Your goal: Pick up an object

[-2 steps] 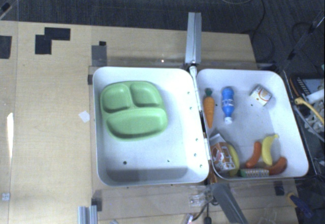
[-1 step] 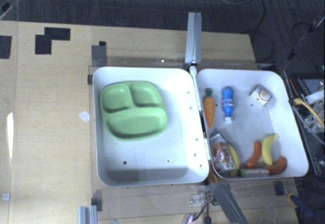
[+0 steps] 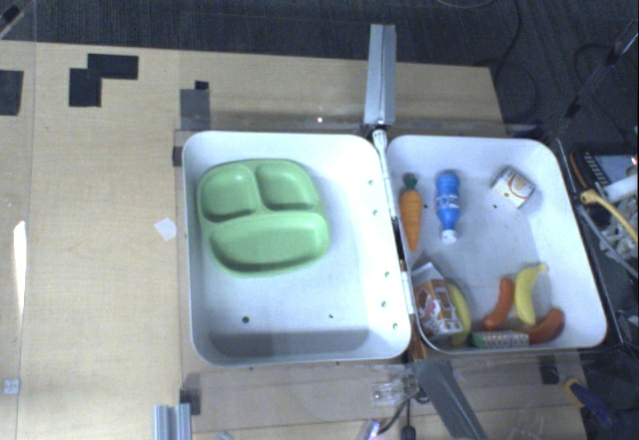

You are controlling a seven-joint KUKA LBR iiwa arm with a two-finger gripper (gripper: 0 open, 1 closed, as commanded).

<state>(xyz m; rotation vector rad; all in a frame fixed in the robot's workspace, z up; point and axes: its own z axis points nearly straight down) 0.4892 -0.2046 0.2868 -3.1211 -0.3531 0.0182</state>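
- A green moulded plastic tray with three compartments (image 3: 265, 225) lies in the left shallow white bin (image 3: 300, 343) on the wooden counter (image 3: 90, 258); every place below is given from this tray
- In the right shallow white bin (image 3: 559, 228), right of the tray, the loose pieces are gathered, and any one of them would serve the task
- Nearest the tray, an orange toy carrot with a green top (image 3: 409, 214) lies close along the wall between the bins
- Just beyond the carrot from the tray lies a small blue plastic bottle with a white cap and label (image 3: 447, 206), on its side and apart from its neighbours
- Farther right again a small white carton with an orange mark (image 3: 512, 187) is seen
- Right of and below the tray, a printed snack packet (image 3: 434, 306), a yellow toy banana (image 3: 529, 288) and an orange-red toy sausage (image 3: 499, 300) are crowded together, some touching
- The bottle is judged the easiest pick: probably light and stiff, but round and smooth, so it may roll or slip
- It is best taken across its body at the label, with the grip square to its long axis
- Whether the fingers are released or clenched cannot be told
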